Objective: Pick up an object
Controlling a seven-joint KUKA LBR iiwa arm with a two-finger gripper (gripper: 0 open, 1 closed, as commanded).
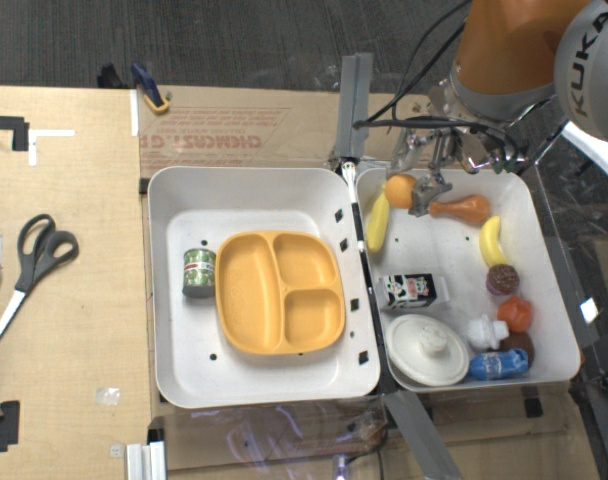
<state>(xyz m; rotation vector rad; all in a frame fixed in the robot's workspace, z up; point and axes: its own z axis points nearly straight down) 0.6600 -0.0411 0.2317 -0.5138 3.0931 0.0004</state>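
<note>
My gripper [427,190] hangs low over the back of the right bin [550,268], between an orange ball [398,189] and a brown drumstick [464,207], close to the drumstick's near end. A yellow banana [378,222] lies just left of it by the bin wall. Further forward lie a second small banana [493,240], a brown round piece [502,280], a red piece [515,314], a black-and-white carton [411,289], a white round lid [427,346] and a blue bottle [498,365]. The left bin [169,348] holds a yellow divided plate [281,292] and a green can [198,272].
The arm's orange band and cables hang over the right bin's back edge. A grey divider bar [352,108] stands behind the two bins. Scissors [34,258] lie on the wooden bench at the left, and a blue clamp [149,86] sits on the cardboard behind.
</note>
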